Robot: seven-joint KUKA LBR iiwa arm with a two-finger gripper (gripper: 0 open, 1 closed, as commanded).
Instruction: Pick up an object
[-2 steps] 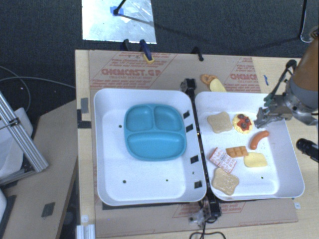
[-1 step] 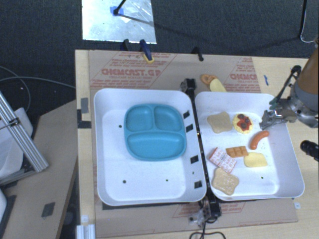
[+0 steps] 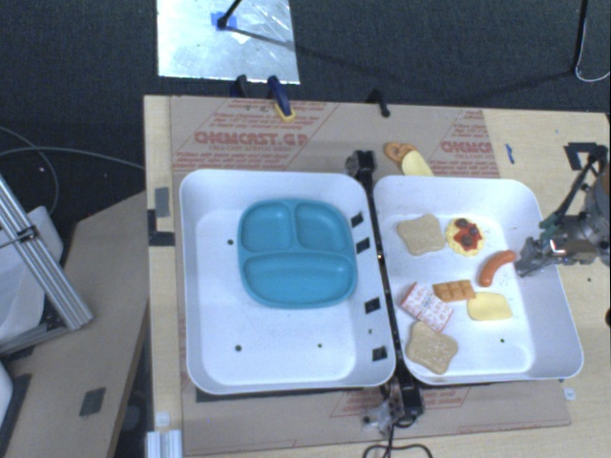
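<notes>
- Camera view: two shallow white bins sit side by side on the surface (image 3: 191, 132), which is covered with printed cardboard.
- The left bin (image 3: 205, 351) holds a blue divided plate (image 3: 296, 254), lying flat near its middle.
- The right bin (image 3: 549, 342) holds the toy food: a slice of bread (image 3: 421, 234) at upper left, a small pizza piece (image 3: 466, 236) just beside it, an orange sausage (image 3: 495, 267) toward the right wall, a brown waffle bar (image 3: 454, 290), a yellow cheese wedge (image 3: 489, 306) beside the bar, a red-and-white wrapper (image 3: 426, 306), and a second bread slice (image 3: 431, 348) at the bottom.
- The gripper (image 3: 531, 260) sits at the right bin's right edge, just beside the sausage's end; whether it is released or clenched I cannot tell, and nothing shows held in it.
- A yellow toy (image 3: 416, 164) lies on the cardboard beyond the bins.
</notes>
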